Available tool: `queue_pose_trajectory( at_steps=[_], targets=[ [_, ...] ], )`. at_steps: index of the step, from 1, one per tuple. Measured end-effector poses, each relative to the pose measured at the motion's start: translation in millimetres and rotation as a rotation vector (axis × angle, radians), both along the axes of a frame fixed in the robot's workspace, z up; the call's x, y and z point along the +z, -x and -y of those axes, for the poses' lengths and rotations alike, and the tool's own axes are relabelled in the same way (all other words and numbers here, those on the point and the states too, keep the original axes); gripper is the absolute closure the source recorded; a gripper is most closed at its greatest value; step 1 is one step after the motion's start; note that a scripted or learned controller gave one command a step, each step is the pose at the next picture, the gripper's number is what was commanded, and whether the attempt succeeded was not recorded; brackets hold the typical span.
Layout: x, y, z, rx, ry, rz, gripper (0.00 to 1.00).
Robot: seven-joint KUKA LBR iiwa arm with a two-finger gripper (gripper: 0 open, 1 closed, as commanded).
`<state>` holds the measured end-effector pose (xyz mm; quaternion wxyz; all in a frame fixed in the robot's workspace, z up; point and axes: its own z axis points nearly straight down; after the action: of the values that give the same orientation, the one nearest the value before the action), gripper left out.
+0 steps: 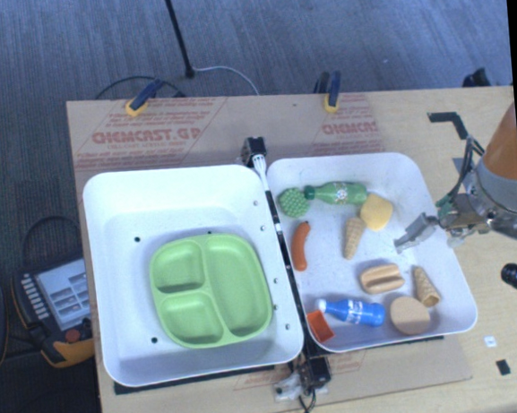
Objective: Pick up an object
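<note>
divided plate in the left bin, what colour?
Light green; the plate shows plainly in the camera view, lying in the left bin.

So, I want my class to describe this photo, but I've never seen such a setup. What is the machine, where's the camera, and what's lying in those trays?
One camera looks down at a slant on a bench. The grey robot arm's two-finger gripper reaches in from the right, over the right white bin. That bin holds toy food: a green bottle, orange sausage, hot dog, blue bottle. The left white bin holds a green divided plate.
</note>
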<state>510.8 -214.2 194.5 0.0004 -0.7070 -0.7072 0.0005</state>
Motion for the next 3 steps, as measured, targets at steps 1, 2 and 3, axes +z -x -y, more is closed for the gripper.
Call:
queue_pose_trajectory(
  at_steps=[1, 2, 3],
  targets=[
    [-54, -33, -108, 0.011, -0.001, -0.001, 0.0],
    [-103, -112, -40, 0.206, 0.006, 0.009, 0.0],
    [-92, -114, -41, 0.207, 0.009, 0.016, 1.0]
  ],
)
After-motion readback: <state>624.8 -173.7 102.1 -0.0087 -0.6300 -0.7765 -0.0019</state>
